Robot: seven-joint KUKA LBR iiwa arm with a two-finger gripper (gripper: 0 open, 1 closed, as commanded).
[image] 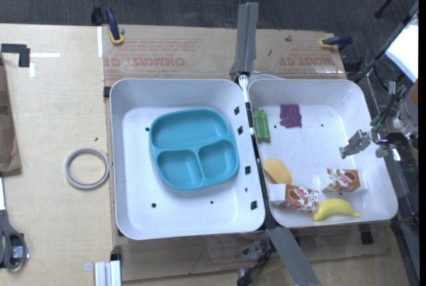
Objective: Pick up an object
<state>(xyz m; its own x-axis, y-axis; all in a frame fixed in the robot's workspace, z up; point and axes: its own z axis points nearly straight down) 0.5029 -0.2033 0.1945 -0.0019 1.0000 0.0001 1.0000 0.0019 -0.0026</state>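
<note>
Camera view: the tool (356, 143) hangs at the right bin's (313, 93) right side, whether open or closed I cannot tell, just above a small carton (343, 180) and banana (335, 209).

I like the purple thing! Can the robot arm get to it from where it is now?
Probably yes. The small purple bumpy block lies alone on bare floor in the right white bin, with nothing on or against it. The gripper hangs over the same bin, open space between them.
</note>
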